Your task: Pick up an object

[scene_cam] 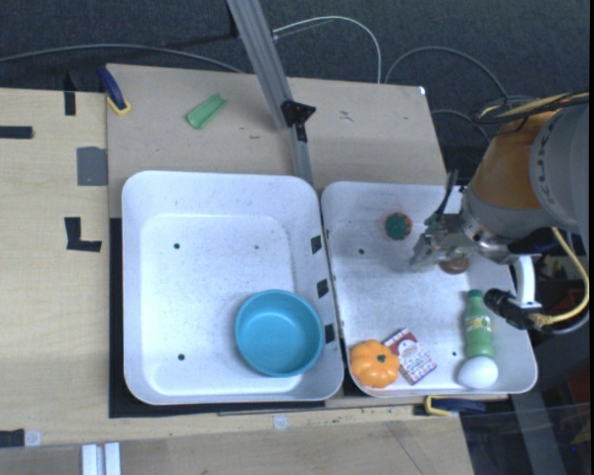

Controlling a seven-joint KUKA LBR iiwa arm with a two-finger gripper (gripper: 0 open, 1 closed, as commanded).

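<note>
A small teal-green ball (398,226) lies near the 12 o'clock wall of the right bin (366,285), just beside the pincer (431,250), which sits at its 4 o'clock and low over the bin floor. Whether the pincer is spread or closed cannot be told from this angle, and nothing is seen between its tips. Along the bin's 6 o'clock edge sit an orange pumpkin-shaped toy (375,364), a red-and-white packet (410,355) touching it, a white egg (477,372) and, above the egg, a green bottle (478,327). The left bin (158,206) holds 1 blue bowl (277,332) at its 5 o'clock corner. A green block (205,111) rests on the desk (40,295) beyond the bins.
</note>
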